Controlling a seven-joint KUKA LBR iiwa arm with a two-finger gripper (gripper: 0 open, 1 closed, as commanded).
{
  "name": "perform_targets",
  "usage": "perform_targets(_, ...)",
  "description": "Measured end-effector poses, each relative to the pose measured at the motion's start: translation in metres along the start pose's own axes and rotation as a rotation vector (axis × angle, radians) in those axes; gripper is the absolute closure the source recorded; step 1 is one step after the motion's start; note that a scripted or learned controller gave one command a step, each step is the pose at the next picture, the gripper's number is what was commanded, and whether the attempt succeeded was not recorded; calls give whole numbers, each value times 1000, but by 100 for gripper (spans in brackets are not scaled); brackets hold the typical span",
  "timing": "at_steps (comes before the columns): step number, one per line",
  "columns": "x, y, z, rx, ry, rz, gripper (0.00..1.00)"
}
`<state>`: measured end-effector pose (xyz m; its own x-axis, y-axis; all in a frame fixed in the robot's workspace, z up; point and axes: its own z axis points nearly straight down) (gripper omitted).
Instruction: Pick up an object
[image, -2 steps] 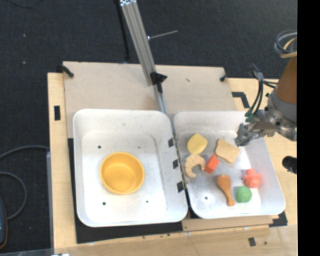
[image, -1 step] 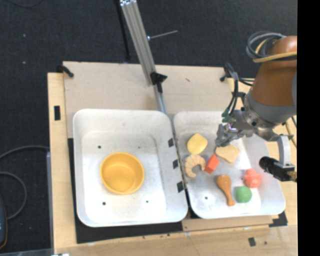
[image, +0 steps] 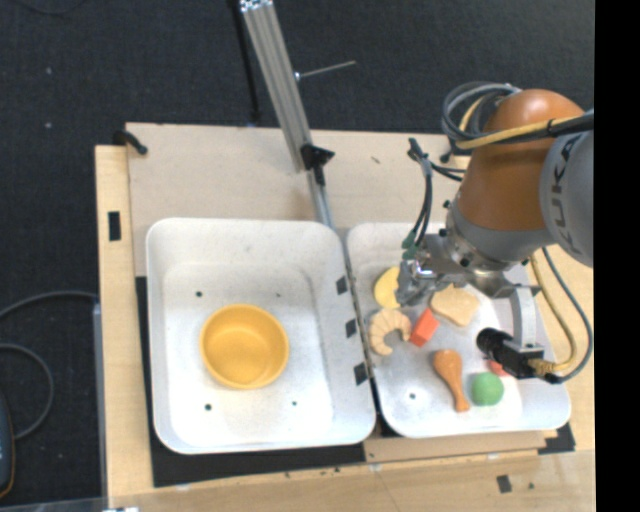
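Observation:
The right bin holds several small toys. A yellow piece lies at its left wall, with a tan croissant just below it and a red-orange block beside that. A pale bread slice lies under the wrist. An orange drumstick and a green ball sit toward the front. My gripper hangs low over the bin's left part, right beside the yellow piece and above the croissant and block. Nothing shows between its tips.
A yellow bowl stands in the left bin. A slanted metal pole rises behind the bins and ends at the divider between them. The arm's orange band covers the back of the right bin.

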<state>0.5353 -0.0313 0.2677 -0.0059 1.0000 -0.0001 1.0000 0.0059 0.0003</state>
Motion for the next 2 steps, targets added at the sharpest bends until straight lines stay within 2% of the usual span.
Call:
perform_targets(1, 49, -12, -2, -1, 2, -2, 100)
perform_targets(2, 96, -14, 16, 2, 0, 0, 100)
